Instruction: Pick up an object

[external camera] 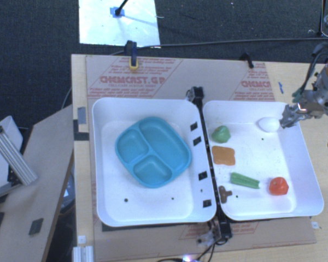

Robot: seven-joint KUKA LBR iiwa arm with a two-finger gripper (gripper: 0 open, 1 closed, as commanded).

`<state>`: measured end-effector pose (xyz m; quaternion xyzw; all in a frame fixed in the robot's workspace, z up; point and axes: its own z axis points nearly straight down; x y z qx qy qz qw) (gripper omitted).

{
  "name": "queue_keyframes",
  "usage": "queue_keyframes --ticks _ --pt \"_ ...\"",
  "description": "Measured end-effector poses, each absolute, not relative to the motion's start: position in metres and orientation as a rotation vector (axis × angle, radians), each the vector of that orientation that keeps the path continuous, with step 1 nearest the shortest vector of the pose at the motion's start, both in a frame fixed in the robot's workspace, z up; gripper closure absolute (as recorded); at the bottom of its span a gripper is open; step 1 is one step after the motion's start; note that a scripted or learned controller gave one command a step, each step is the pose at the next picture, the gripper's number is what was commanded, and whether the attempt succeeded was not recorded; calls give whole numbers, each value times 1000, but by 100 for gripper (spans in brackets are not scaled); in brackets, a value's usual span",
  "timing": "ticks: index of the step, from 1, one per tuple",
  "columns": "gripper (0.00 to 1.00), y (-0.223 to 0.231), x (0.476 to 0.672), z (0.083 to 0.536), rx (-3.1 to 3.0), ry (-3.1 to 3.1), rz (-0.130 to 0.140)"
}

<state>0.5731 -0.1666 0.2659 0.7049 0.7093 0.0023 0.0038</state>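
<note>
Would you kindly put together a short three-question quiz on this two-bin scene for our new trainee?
1. True or false: the blue divided plate lies in the left bin.
2. Which object is nearest the hand? A) red object B) white egg-shaped object C) green stick
3. Fill in: the orange flat piece lies just below the ____ round object.

Key: 1 true; 2 B; 3 green.

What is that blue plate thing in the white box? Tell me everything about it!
The blue tray is a light blue plate with rounded corners, and it looks like smooth plastic. Raised ridges split it into three compartments: two toward the back and one at the front. It lies flat and right side up, turned at a slant, near the middle of the left bin. Only the bin's floor touches it.
</note>
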Motion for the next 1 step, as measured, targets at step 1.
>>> queue_keyframes --ticks 1 --pt "100 -167 574 267 2213 2226 2"
